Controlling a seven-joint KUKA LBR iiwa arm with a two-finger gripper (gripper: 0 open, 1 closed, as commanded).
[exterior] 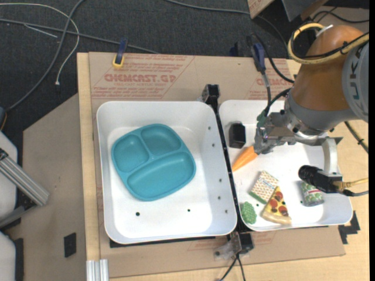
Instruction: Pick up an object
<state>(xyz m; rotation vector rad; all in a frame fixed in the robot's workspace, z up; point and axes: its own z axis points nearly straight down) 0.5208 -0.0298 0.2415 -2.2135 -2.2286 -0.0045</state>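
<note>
My gripper (265,140) hangs low over the left part of the right bin (334,215), beneath the orange-banded wrist. An orange toy carrot (244,158) lies just below and left of the gripper, its thick end touching or nearly under the tip. A small black block (237,134) sits to the gripper's left near the bin wall. Nearer the front lie a patterned cracker-like square (264,186), a pizza slice (276,206), a green leafy piece (249,212) and a green can (312,194).
The left bin (111,122) holds a blue divided plate (153,160). A black divider bar (222,151) runs between the bins. A black cable fitting (316,177) on the arm hangs over the right bin's right side.
</note>
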